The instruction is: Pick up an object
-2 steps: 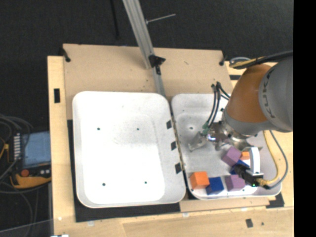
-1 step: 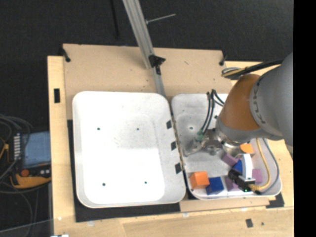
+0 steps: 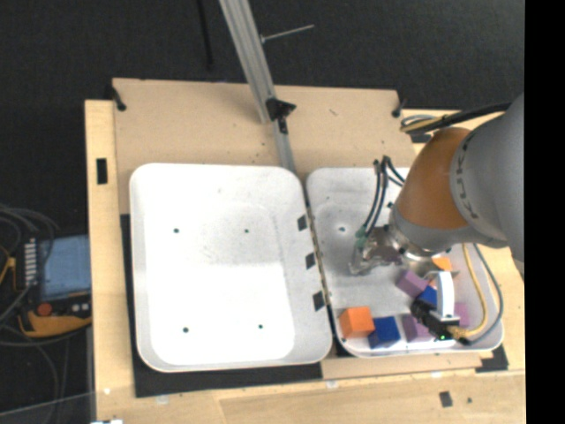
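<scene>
A tan table [image 3: 221,122] stands on a dark floor [image 3: 88,25]. A white bin [image 3: 221,263] lies on its left half, touching a second white bin [image 3: 340,201] on the right. A grey metal pole [image 3: 252,47] slants down from the top to the table's back. At far left, beside the table, a blue-screened handheld controller [image 3: 57,276] lies among cables [image 3: 26,369].

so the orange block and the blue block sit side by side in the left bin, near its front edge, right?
Not quite: the orange block and the blue block sit side by side near the front edge of the right bin, not the left bin. The camera view shows this; the rest is as you said.
</scene>
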`<state>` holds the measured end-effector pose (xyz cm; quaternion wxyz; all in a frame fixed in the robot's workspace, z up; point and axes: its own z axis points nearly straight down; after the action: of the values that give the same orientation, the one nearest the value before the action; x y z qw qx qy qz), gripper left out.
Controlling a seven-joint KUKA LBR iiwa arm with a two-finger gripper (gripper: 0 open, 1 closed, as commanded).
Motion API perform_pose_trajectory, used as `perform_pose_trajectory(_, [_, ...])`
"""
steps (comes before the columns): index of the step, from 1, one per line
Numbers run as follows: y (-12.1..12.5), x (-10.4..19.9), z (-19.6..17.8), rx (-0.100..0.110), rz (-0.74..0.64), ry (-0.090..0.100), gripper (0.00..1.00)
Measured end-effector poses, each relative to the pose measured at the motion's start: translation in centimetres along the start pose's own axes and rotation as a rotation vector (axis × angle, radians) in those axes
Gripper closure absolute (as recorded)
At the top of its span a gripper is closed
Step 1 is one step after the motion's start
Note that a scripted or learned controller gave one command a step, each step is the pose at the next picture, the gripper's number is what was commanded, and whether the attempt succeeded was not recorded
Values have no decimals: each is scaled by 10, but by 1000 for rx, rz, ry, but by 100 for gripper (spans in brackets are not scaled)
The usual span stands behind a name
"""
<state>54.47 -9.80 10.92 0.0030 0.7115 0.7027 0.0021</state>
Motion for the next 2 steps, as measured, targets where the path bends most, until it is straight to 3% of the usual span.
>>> perform_pose_trajectory(2, [14,-9,-105,4,-15,-1,100])
